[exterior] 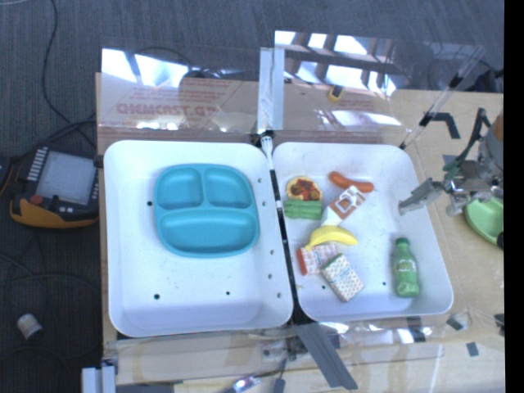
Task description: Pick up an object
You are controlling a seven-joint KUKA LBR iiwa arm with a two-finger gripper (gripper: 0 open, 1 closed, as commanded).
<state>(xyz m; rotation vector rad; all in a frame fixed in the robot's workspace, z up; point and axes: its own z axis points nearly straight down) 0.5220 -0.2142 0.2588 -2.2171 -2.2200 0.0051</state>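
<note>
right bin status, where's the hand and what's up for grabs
Hand over right bin's right edge, nothing in it. Green bottle nearest, lying apart. Banana crowded by small packets. Blue tray in left bin.

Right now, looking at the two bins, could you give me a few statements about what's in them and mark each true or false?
1. The blue tray lies in the left bin. True.
2. The green bottle stands on the blue tray. False: it lies in the right bin, near its right wall.
3. The banana lies in the right bin, among the other small items. True.
4. The gripper holds the sausage. False: the sausage lies in the right bin, apart from the gripper, which sits near that bin's right edge.
5. The blue tray has three compartments. True.
</note>
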